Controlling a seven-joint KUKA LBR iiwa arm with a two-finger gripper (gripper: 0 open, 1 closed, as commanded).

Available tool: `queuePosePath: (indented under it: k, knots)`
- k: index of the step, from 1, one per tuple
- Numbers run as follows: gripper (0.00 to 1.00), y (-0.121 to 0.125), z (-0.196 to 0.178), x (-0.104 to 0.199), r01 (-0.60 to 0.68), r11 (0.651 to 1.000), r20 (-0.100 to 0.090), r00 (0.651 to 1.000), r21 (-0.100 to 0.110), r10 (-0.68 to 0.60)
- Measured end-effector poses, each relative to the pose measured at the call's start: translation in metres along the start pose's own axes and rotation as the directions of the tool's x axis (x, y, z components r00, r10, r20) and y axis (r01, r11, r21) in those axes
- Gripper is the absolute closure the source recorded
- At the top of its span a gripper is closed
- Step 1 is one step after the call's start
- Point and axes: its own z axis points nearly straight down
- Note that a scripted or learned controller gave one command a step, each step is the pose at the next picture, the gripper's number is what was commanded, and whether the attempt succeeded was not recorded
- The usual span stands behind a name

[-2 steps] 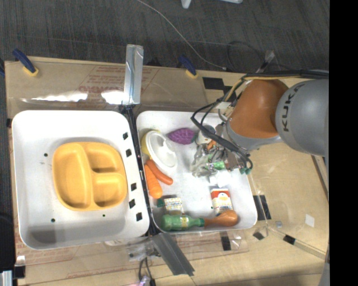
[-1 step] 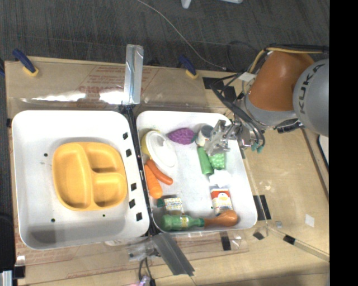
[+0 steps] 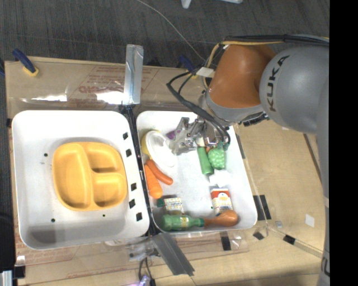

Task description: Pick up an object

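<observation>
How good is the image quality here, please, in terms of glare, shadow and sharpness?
Camera view: soft and slightly blurred throughout, so labels on the small bottles are unreadable; glare whitens the plastic sheet above the left bin; a grey shadow lies in that bin's lower left corner; the gripper reads as a metallic smear.

The arm [image 3: 279, 78] runs off the right edge, its base out of frame. It covers the right bin's [image 3: 246, 190] far right corner. The gripper [image 3: 193, 137] is a tangle of metal whose fingers cannot be made out. The small jar's [image 3: 172, 204] label is too small to read. A white object [image 3: 185, 3] is cut by the top edge.
</observation>
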Motion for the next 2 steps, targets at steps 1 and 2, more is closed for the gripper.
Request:
queuePosePath:
  k: [1, 2]
  knots:
    - [1.00, 0.009, -0.078, -0.050, -0.227, 0.974, 0.005, 0.974, 0.004, 0.227]
    - [1.00, -0.048, -0.069, -0.049, -0.134, 0.991, 0.004, 0.991, 0.005, 0.134]
